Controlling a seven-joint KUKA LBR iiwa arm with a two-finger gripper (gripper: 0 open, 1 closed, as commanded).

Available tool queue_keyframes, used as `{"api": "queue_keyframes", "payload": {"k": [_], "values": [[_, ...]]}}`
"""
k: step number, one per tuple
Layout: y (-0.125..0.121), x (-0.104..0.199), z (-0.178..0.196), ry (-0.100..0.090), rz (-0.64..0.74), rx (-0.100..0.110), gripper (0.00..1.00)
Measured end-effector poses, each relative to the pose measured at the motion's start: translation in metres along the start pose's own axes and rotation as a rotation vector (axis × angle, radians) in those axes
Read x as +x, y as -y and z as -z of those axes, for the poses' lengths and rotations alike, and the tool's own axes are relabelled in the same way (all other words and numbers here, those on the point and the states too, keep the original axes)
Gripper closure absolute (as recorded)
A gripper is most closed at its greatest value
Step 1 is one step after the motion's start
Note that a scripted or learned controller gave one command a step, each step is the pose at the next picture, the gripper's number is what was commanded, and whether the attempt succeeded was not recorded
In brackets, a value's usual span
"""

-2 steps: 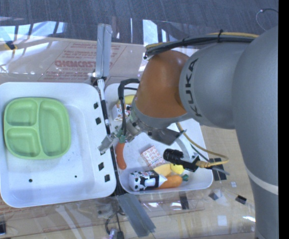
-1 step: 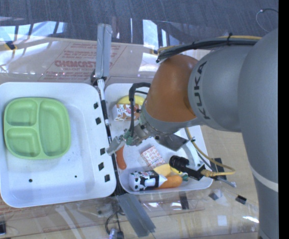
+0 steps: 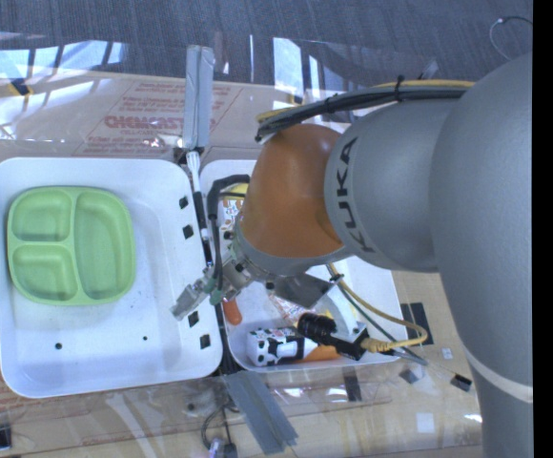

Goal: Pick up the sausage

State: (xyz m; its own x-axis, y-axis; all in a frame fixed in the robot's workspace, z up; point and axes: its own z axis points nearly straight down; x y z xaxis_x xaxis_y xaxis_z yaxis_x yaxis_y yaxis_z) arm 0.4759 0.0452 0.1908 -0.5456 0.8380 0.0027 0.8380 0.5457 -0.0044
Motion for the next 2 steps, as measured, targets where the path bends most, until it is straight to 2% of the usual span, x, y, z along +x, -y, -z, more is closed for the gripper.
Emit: {"api": "queue_keyframes", "payload": {"k": [1, 2], "values": [[0.043, -0.067, 0.000, -0.001, 0.139, 0.000, 0.00], [-0.014, -0.005, -0.036, 0.016, -0.009, -0.002, 0.00]]}}
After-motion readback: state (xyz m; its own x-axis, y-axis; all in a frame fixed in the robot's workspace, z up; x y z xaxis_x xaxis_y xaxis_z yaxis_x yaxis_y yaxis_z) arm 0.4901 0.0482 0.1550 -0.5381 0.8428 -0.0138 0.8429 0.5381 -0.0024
